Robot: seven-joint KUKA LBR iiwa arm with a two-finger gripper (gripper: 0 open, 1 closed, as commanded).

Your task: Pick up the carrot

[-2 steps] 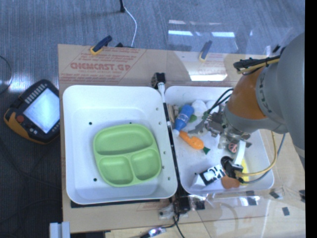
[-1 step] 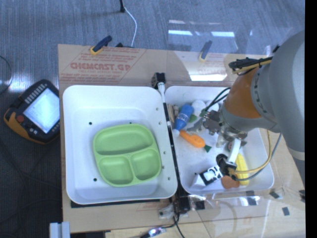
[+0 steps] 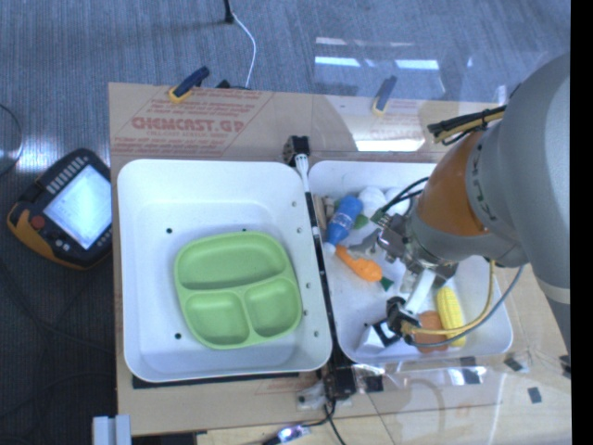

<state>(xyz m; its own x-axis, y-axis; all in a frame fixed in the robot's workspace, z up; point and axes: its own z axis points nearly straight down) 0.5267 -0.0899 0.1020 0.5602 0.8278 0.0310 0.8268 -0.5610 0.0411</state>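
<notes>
Carrot: orange, lying aslant on the floor of the right-hand bin, close to its left wall. You will find it just beside the blue bottle. Gripper: low over the same bin, just right of the carrot. You cannot tell from this view whether it is spread or pressed together. Corn cob: yellow, toward that bin's right side. Left-hand bin: holds a green three-compartment plate.
</notes>
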